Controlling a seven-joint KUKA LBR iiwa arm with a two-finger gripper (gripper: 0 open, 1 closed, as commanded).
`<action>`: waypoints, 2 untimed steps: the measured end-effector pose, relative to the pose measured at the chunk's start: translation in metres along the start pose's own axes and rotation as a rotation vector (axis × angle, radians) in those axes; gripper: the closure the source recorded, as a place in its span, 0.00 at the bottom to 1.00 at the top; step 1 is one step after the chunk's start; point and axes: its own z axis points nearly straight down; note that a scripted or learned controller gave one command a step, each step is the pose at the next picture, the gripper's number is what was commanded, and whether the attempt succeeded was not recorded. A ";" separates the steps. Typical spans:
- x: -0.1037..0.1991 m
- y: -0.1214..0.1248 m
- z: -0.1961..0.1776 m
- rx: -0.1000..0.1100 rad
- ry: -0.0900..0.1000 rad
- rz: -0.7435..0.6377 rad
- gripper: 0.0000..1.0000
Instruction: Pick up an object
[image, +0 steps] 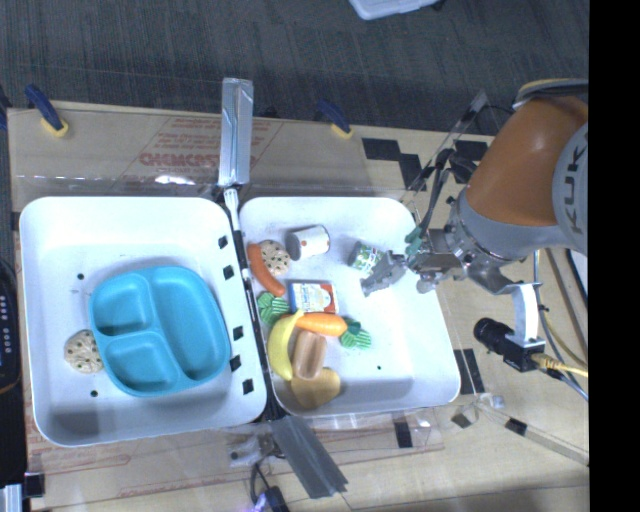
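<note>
The arm (525, 180) comes in from the right, orange band up high, wrist bent down over the right bin's (425, 345) right side. The gripper (400, 272) sits low over the bin's upper-right part, fingers pointing left w/ a gap between them — released, nothing between them. One finger (378, 283) reaches toward the bin's middle; the other (428, 281) is nearer the right wall.

Just left of the fingertips, near but apart, lies a small green-and-white can (364, 257) on its side. Further left is a grey-white cylinder (308, 241), also lying down. Beside that, against the divider, an orange sausage-like piece (259, 265) w/ a cookie (276, 261) touching it.

The mid-left of the right bin is crowded: a small carton (311, 296) w/ red and blue print, a carrot (322, 324) lying across its lower edge w/ green leaves (355, 338) at its right end, a yellow banana (281, 346) curving down the left side, a hot dog bun (308, 357) next to it, and a tan piece (314, 389) below. These touch or overlap — tight cluster. The bin's lower-right floor is bare.

The left bin (45, 250) holds a blue divided tray (158, 327) and another cookie (83, 351) at the tray's left edge.
</note>
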 end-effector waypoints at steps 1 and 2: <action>0.020 0.056 0.087 0.007 0.001 0.074 0.00; 0.036 0.027 0.043 -0.001 0.001 0.114 0.00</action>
